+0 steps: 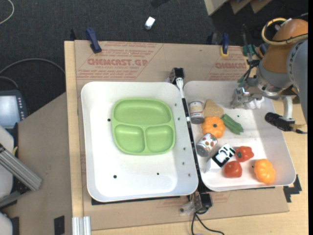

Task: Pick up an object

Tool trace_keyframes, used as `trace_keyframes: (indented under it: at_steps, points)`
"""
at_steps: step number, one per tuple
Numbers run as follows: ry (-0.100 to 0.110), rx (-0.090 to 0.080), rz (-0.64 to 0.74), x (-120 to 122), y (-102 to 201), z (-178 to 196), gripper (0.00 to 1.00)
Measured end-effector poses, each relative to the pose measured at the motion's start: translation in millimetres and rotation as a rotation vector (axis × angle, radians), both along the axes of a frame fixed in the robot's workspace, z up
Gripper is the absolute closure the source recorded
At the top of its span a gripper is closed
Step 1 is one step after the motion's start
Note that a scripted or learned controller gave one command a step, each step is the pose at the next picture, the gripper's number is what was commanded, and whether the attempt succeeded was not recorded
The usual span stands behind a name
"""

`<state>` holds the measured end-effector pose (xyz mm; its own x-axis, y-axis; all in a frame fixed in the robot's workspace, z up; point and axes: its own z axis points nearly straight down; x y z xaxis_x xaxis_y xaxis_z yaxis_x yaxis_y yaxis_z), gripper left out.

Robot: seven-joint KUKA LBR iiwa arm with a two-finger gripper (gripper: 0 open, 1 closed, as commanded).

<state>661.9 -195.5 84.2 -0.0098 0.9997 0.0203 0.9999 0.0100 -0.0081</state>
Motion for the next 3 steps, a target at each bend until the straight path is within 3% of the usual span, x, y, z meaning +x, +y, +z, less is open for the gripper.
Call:
trace_keyframes:
  at_steps: [1, 2, 3]
  points:
    - [0.002, 0.003, -0.002, 0.4, -1.1, 0.0, 1.00]
    - [-0.030, -0.026, -0.006, 8.1, 12.3, 198.1, 1.00]
    - [0.009, -0.016, -0.012, -27.7, 0.4, 13.6, 1.00]
